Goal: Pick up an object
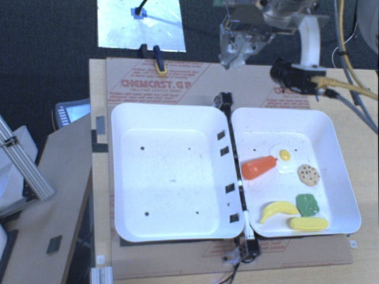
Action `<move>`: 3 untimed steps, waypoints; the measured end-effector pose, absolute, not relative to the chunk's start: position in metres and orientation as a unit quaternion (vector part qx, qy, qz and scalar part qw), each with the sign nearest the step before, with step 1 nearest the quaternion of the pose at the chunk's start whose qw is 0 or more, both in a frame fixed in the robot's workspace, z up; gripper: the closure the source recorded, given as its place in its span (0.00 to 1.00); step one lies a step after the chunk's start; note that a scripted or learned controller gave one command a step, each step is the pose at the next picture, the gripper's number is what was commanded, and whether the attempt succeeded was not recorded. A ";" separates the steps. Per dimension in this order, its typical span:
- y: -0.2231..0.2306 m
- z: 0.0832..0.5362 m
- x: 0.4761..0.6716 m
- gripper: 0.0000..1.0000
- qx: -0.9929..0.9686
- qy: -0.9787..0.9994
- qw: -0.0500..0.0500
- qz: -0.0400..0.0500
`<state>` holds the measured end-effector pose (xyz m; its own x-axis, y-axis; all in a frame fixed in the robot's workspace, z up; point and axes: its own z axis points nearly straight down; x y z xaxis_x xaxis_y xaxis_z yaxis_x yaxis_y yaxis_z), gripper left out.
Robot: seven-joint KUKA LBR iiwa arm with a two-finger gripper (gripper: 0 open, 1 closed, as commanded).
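Observation:
The right bin (320, 120) holds several toy foods: an orange carrot (259, 167), a fried egg (284, 156), a round cookie (308, 174), a green piece (307, 204), a yellow banana (278, 210) and a yellow oblong piece (308, 223). My gripper (232, 58) hangs high above the bench, behind the far edge of both bins, well clear of every object. Nothing shows between its fingers.
The left bin (127, 123) lies beside the right one, with black clips (225, 151) along the shared divider. A clamp with a yellow tip (159, 62) sits at the board's far edge. Black and yellow cables (331, 87) run at the right. A shiny plate (141, 16) lies beyond the bench.

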<state>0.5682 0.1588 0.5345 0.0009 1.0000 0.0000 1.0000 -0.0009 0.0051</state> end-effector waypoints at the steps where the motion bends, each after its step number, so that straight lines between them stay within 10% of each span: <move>1: 0.218 0.455 0.578 1.00 0.704 0.710 -0.002 -0.002; 2: 0.215 0.461 0.578 0.00 0.706 0.708 0.000 0.001; 3: 0.235 0.542 0.671 0.00 0.705 0.709 0.005 0.008</move>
